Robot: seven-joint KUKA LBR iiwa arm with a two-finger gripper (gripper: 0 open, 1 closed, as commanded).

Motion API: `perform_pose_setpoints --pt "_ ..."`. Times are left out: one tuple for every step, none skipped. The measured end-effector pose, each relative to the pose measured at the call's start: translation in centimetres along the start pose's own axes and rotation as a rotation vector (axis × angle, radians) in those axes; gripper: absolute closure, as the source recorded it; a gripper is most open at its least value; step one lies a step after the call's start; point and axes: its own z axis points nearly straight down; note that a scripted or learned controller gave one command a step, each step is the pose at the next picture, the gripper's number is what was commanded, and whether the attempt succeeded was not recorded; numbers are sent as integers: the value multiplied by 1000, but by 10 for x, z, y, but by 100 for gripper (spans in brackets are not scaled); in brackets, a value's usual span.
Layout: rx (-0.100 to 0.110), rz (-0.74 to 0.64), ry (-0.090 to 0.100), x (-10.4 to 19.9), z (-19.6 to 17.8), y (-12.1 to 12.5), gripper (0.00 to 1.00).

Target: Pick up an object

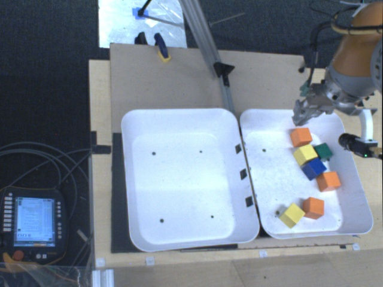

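1. The grey arm with its orange band [359,26] is reaching in over the far end of the right-hand white bin [263,208], and its gripper [306,117] is hanging just above the blocks, not down among them.
2. Whether the jaws are standing spread or pressed together cannot be told; the view is showing nothing between them.
3. An orange cube [301,137] is lying directly below the jaws, the nearest candidate for the pick.
4. Just beyond it, going away from the jaws toward the near end of the bin, a yellow cube [305,154], a green block [324,151] and a blue cube [313,168] are crowding together, seemingly touching.
5. A second orange cube [328,181] is sitting just past the blue one.
6. Farthest from the jaws, a second yellow cube [292,214] and a third orange cube [313,207] are resting side by side.
7. The left-hand white bin [179,121] is lying well apart from the jaws, across the divide.
8. Progress, as judged: every block is resting on the bin floor, so nothing is being lifted yet; the descent, the closing and the lift all appear to be remaining.
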Motion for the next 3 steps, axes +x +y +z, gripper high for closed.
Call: perform_pose_setpoints --pt "4 -7 3 58 -12 -4 100" --pt "5 -5 3 102 -16 -10 100" --pt "7 -6 4 154 -25 -31 100"
